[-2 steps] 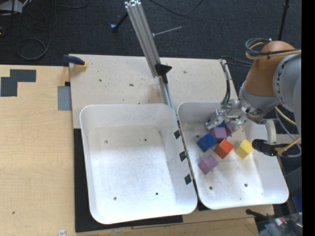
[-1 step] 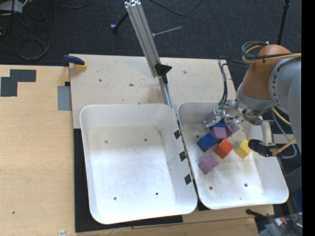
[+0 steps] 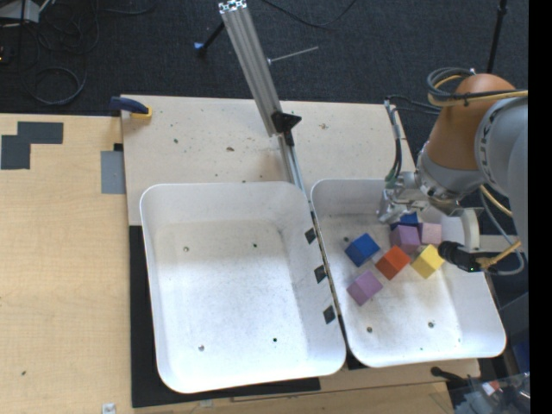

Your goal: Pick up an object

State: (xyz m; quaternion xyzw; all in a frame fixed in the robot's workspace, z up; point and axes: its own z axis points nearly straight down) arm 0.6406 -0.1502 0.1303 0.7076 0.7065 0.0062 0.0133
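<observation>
One block point(image 3: 409, 221) sits half-hidden under the gripper point(image 3: 400, 207).

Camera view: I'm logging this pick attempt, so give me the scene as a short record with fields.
arm: reaches in from the right, over the right bin's far edge
end effector: low above the block cluster, finger state unclear
right bin: holds all the blocks
blocks: blue cube, orange cube, yellow cube, purple cube, pink and purple blocks by the end effector
left bin: white, beside the right bin
held: no block visibly gripped
</observation>
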